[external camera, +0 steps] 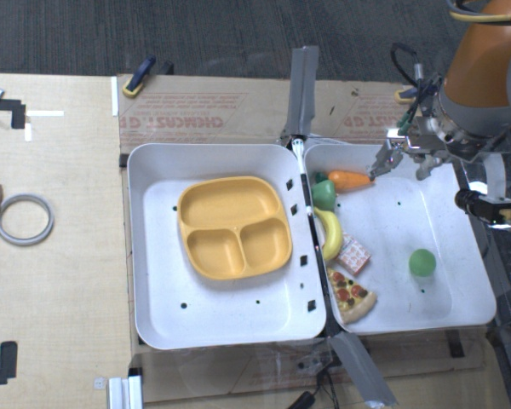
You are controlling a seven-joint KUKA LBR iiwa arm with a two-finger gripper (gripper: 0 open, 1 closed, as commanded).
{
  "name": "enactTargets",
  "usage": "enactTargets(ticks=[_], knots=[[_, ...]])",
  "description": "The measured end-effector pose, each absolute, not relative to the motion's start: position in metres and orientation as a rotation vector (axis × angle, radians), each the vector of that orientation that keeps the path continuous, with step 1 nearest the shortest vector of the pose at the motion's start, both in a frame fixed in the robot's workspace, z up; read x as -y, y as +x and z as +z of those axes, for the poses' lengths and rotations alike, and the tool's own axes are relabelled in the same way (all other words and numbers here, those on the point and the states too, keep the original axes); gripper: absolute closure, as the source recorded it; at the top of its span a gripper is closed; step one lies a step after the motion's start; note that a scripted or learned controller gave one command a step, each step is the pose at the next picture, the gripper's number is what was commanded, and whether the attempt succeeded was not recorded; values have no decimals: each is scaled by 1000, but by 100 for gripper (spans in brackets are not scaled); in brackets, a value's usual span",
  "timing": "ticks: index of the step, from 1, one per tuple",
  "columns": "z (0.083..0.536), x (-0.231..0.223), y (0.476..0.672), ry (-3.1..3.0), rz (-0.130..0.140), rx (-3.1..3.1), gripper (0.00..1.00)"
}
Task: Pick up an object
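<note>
My gripper (404,166) hangs over the far end of the right bin (460,309), open, with nothing between its fingers. Its left fingertip (381,166) is just right of an orange carrot (349,180). Along the bin's left wall lie a green round fruit (324,194), a yellow banana (330,233), a small pink-and-white checkered piece (353,255) and a pizza slice (354,296). A green ball (422,262) sits alone toward the bin's right side, below the gripper.
The left bin (153,313) holds a yellow divided plate (234,226). A grey tape roll (21,219) lies on the bench at far left. A blue-and-yellow tool (139,75) rests on the cardboard behind the bins.
</note>
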State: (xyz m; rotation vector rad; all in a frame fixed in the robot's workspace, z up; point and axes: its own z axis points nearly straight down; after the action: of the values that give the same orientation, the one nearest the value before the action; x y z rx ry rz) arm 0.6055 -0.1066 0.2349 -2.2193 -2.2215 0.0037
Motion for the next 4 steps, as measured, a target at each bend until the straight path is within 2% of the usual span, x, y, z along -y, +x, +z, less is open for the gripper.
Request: enactTargets(ticks=[1,2,3,4], knots=[[118,117,659,-1943,1,2468,0],[128,118,659,-1949,-1,2467,100],[193,91,659,-1899,-1,2506,100],[338,169,659,-1882,1,2520,100]])
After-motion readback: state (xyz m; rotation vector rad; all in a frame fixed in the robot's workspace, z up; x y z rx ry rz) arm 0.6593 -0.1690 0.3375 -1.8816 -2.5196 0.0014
